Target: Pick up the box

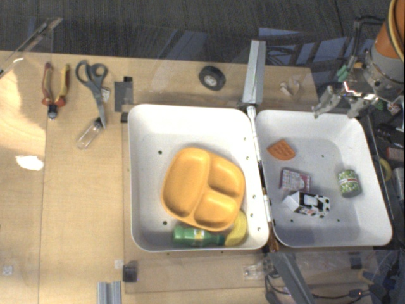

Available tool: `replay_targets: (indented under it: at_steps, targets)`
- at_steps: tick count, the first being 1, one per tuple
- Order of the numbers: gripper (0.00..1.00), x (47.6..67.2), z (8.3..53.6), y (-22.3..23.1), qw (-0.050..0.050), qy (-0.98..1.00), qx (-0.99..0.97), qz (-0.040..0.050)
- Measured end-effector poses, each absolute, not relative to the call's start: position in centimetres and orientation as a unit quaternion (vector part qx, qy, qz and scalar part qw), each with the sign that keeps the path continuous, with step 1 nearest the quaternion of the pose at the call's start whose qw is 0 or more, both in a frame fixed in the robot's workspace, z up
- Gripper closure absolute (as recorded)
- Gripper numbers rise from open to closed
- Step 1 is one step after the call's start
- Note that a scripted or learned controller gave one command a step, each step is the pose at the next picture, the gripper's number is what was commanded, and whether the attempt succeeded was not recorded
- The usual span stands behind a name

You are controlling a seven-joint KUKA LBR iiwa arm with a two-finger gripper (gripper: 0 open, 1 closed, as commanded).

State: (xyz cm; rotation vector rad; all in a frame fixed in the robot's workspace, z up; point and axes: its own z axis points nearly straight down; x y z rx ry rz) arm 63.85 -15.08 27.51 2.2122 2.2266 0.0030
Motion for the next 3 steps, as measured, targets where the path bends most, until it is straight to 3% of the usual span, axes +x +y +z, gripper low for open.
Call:
replay_targets:
  at_steps: [1, 2, 3]
  targets:
    - [0.00, 60.8, 10.6, -10.9, 0.001, 0.746, 0.666, 0.0009]
    - [0.00, 53.3, 9.0, -11.4, 0.006, 0.739, 0.674, 0.0044]
    - [1.00, 53.7, 10.2, -11.5, 0.011, 0.739, 0.674, 0.0063]
